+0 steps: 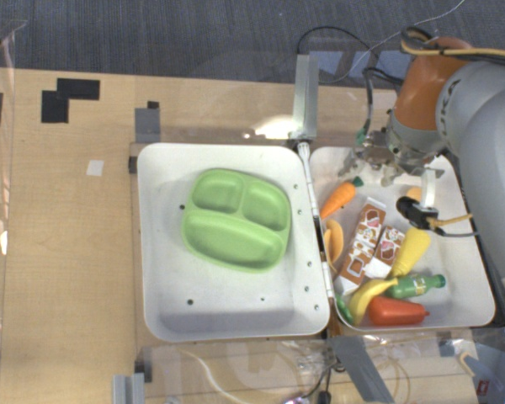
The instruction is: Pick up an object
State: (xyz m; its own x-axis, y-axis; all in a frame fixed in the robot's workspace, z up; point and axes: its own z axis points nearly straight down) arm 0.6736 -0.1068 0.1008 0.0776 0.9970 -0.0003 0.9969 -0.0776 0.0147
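My pincer (385, 168) hangs over the far end of the right bin (480, 305).
Whether it is spread, I cannot tell. The carrot (337, 199) lies just beside it; the snack box (373, 241), its print unreadable, lies nearer the camera.

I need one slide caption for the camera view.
Arm above right bin of toy food; green tray in left bin.

a pale wooden table (59, 251) takes up most of the view. beyond the table's far edge lies dark grey carpet floor (194, 15). black block-shaped marks (67, 98) sit on the table's far left part, with a small pale square (95, 168) nearer than them. a clear plastic panel (0, 141) stands along the table's left side. bright light glints on the table just beside a grey metal post (305, 95).
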